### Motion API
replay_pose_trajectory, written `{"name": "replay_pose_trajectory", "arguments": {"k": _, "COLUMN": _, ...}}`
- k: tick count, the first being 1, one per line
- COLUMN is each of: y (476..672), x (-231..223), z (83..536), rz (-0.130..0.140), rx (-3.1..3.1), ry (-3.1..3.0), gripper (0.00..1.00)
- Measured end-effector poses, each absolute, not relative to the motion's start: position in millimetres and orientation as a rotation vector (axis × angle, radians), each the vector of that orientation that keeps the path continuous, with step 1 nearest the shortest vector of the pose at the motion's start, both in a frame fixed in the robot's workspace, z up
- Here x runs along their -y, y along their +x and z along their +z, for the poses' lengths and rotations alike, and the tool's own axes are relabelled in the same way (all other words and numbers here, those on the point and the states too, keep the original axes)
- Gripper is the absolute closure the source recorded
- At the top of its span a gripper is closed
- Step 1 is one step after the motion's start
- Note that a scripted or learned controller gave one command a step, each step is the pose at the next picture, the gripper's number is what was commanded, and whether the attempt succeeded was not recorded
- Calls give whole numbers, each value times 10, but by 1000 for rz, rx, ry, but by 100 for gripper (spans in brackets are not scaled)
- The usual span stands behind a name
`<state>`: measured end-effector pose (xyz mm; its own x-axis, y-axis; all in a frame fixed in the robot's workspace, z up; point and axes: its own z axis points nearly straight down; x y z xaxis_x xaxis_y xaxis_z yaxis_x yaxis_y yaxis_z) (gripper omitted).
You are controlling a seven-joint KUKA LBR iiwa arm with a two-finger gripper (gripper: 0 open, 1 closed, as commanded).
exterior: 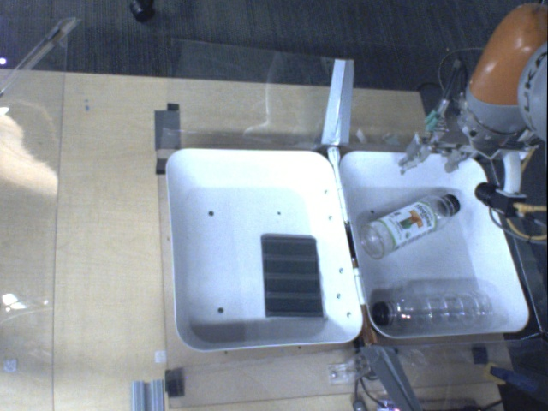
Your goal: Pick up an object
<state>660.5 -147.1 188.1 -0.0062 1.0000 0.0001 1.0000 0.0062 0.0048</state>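
Note:
A clear bottle with a white and green label [409,223] lies on its side across the middle of the right bin [497,255], its dark cap pointing to the upper right. Along that bin's near wall lies a second clear ribbed bottle [437,308], with its black cap to the left. A black ribbed rectangular block [292,275] rests flat in the left bin [205,229]. My gripper [431,161] hangs over the far edge of the right bin, up and slightly right of the labelled bottle. Its fingers [411,162] are spread open, with nothing between them.
The arm's orange band [507,54] and grey wrist come in from the upper right, with cables [514,204] hanging by the right bin's right wall. A metal bar [337,101] stands behind the seam between the bins. The wooden bench [86,229] stretches to the left.

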Motion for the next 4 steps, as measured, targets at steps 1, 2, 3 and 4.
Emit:
{"name": "replay_pose_trajectory", "arguments": {"k": 1, "y": 6605, "x": 1471, "z": 1881, "rz": 6, "rx": -2226, "ry": 2212, "gripper": 0}}
{"name": "replay_pose_trajectory", "arguments": {"k": 2, "y": 6229, "x": 1698, "z": 876, "rz": 8, "rx": -2374, "ry": 2045, "gripper": 0}}
{"name": "replay_pose_trajectory", "arguments": {"k": 3, "y": 5941, "x": 1396, "z": 889, "rz": 10, "rx": -2566, "ry": 1796, "gripper": 0}}
{"name": "replay_pose_trajectory", "arguments": {"k": 4, "y": 5663, "x": 1787, "z": 890, "rz": 9, "rx": -2452, "ry": 1948, "gripper": 0}}
